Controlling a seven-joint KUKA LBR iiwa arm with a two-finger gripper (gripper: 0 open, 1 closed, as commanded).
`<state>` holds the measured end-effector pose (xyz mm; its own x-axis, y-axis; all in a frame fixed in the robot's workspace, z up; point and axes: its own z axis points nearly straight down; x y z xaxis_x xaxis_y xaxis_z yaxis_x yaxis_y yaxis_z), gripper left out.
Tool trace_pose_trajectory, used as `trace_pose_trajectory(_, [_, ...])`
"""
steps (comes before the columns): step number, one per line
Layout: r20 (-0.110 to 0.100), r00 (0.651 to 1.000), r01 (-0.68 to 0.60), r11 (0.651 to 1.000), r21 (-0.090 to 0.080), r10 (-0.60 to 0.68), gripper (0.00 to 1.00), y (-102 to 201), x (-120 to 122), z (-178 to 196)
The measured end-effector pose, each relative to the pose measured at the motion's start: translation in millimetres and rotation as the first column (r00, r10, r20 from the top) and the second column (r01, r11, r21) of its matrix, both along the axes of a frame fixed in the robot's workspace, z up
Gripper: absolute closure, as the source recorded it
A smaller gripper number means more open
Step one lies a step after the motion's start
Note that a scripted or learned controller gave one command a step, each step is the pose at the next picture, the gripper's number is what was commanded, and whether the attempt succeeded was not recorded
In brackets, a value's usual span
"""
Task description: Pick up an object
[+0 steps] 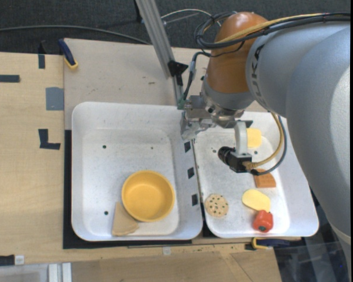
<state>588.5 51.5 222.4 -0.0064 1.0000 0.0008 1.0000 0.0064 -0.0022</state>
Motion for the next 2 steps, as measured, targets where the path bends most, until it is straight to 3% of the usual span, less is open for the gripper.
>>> trace_pose_trajectory(1, [0.001,1.0,0.0,1.0,0.0,0.0,1.0,43.7,11.5,-1.4])
trace_pose_trajectory(2, [0.0,1.0,0.004,1.0,-0.002,-0.004,0.0,40.9,11.2,-1.3])
